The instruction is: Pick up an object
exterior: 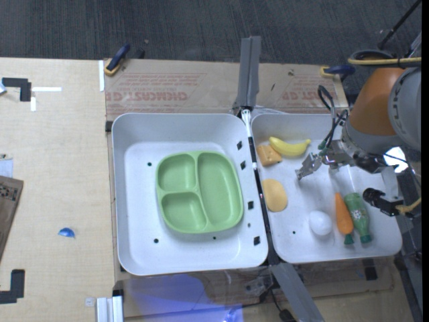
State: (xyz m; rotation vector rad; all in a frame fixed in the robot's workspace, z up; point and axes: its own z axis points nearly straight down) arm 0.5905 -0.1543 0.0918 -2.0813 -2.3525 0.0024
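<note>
My gripper [316,166] hangs over the middle of the right bin [389,250], fingers spread open with nothing between them. A yellow banana [290,146] lies just left of it at the bin's back, beside an orange wedge [267,155]. A pale orange round piece [275,195] rests against the bin's left wall. Toward the front lie a white ball [321,223], an orange carrot [343,214] and a green bottle [358,217], side by side.
The left bin [127,180] bears a green divided plate [200,192]. A grey divider post [249,72] rises between the bins at the back. The arm's orange band [375,102] and cables crowd the right bin's far right corner.
</note>
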